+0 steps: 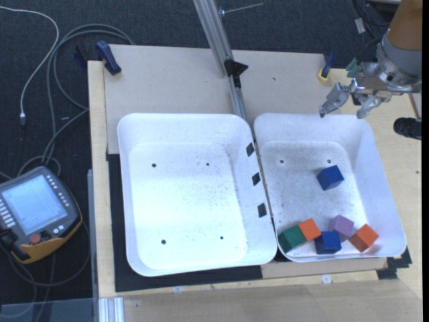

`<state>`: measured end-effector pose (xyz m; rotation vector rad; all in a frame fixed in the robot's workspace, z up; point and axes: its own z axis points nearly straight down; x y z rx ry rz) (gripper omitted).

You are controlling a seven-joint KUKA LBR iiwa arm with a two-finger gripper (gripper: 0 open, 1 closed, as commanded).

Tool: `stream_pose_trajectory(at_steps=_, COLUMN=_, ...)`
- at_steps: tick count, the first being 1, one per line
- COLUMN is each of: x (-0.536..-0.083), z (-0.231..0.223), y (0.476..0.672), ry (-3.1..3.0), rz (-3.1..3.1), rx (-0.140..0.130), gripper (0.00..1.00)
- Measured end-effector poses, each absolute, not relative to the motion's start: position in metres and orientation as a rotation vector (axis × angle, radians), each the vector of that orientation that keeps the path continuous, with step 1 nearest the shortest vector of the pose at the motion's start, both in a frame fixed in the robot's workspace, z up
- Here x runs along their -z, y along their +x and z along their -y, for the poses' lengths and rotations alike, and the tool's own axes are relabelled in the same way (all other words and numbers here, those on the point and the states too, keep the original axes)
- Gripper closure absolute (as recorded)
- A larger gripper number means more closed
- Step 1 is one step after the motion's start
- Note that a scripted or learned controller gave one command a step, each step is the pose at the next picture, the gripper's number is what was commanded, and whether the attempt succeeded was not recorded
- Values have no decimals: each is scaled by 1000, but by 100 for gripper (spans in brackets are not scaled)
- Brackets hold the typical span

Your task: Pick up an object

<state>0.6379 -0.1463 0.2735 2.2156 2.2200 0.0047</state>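
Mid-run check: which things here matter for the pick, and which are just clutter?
Job:
gripper, open, above the right bin's far rim
right bin
lone blue block
green block
orange blocks
second blue block
purple block

Lying about:
left bin
teach pendant
blue clamp

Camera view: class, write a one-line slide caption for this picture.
End effector open above the right bin's far rim; inside lie two blue, two orange, one green and one purple block; left bin beside it.
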Motion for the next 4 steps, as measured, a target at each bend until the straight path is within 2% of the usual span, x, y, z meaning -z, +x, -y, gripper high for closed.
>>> stream_pose_trajectory(at_steps=1, x=-95, z=183, y=614, ry=2229, rz=-2226, rx=8, gripper=0)
stream_pose_trajectory(at_steps=2, x=-100, z=138, y=558, ry=2225, rz=-2228, rx=3, gripper=0)
stream_pose_trajectory(at_steps=3, x=-110, z=140, y=561, ry=2221, rz=-2222, rx=-4, gripper=100)
stream_pose_trajectory(at_steps=4, x=-99, z=134, y=594, ry=2218, rz=-2224, rx=-2, gripper=100)
